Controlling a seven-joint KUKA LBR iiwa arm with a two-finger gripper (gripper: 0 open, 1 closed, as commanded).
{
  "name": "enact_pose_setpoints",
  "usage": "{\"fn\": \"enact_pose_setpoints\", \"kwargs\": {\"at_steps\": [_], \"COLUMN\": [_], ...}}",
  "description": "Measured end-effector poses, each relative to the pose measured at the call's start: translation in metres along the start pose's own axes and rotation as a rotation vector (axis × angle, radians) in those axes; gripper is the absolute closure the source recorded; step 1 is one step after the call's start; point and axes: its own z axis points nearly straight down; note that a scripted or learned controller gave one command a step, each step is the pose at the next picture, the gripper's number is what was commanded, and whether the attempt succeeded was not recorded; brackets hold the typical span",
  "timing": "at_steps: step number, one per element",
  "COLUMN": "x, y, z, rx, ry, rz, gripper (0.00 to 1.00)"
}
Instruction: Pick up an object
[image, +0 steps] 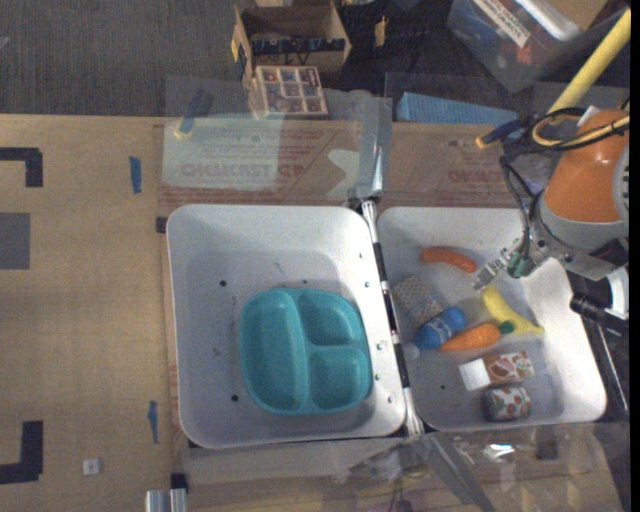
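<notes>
My gripper (503, 268) hangs over the right bin (585, 395), near its back right part, open with nothing between its fingers. Just below it lies a yellow banana (508, 308). An orange sausage-shaped toy (448, 259) lies to its left. Further forward are an orange carrot (478, 336), a blue bottle (440, 328) and a grey textured block (418, 297). A white cube (473, 374), a small printed carton (508, 367) and a can (505, 402) sit near the bin's front.
The left bin (200, 250) holds a teal divided plate (303, 350). The arm's orange band (590, 180) and cables rise at the right. Cardboard boxes (290, 60) stand behind the bench.
</notes>
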Motion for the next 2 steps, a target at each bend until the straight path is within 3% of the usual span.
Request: {"fn": "enact_pose_setpoints", "kwargs": {"at_steps": [1, 2], "x": [0.0115, 0.0117], "y": [0.0461, 0.0459], "z": [-0.0882, -0.0879], "rx": [0.006, 0.006], "ry": [0.003, 0.004], "rz": [-0.033, -0.033], "gripper": [1.00, 0.00]}}
